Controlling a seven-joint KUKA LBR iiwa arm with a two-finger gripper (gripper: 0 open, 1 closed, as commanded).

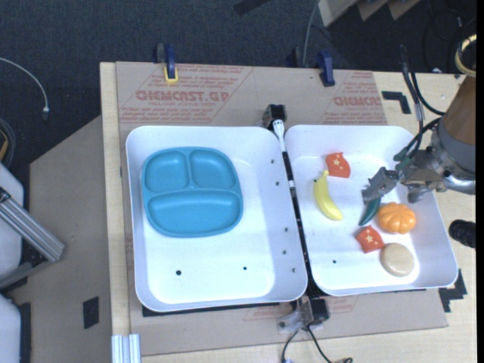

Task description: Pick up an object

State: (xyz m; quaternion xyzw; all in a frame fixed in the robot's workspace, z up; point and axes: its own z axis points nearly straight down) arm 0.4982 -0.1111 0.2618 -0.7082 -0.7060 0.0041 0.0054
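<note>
Two white bins are seen side by side on the bench. In the left bin (212,278) a blue divided plate (193,192) is laid flat. In the right bin (340,274) a banana (327,198), two red pieces (337,165) (370,238), an orange pumpkin (397,218) and a beige round item (398,259) are found. The gripper (393,189) is positioned over the right bin, just above the pumpkin, its fingers spread apart with nothing between them. A dark green item (367,212) is noted just beside the left finger; contact cannot be judged.
</note>
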